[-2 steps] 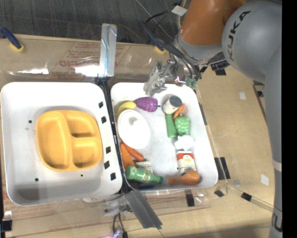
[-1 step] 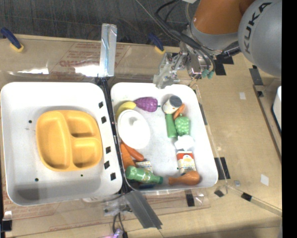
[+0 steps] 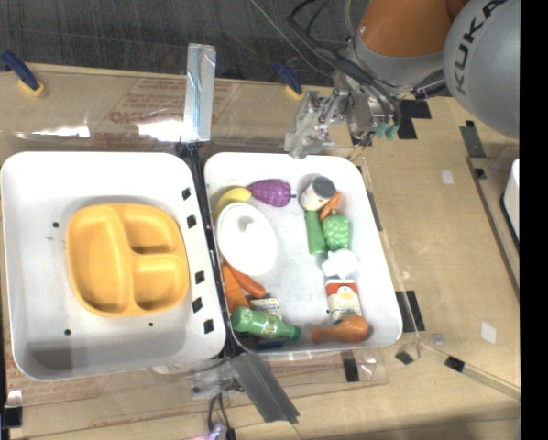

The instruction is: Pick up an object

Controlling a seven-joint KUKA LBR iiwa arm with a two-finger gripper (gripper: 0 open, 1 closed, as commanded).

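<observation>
My arm reaches in from the right, wrist bent down; my jaws hang above the right bin's far rim, gripping nothing, though I cannot tell how wide they stand. That bin holds grapes, a white bowl and a green bottle lying lengthwise, near to far. The left bin holds a yellow tray.

Grey KUKA iiwa arm enters from upper right, its orange band sitting just above the wrist. Wrist angles down and to the left. Two-finger metal gripper hangs at the arm's end, cables trailing behind it. Nothing visible between the fingers; finger spacing not resolvable.
</observation>
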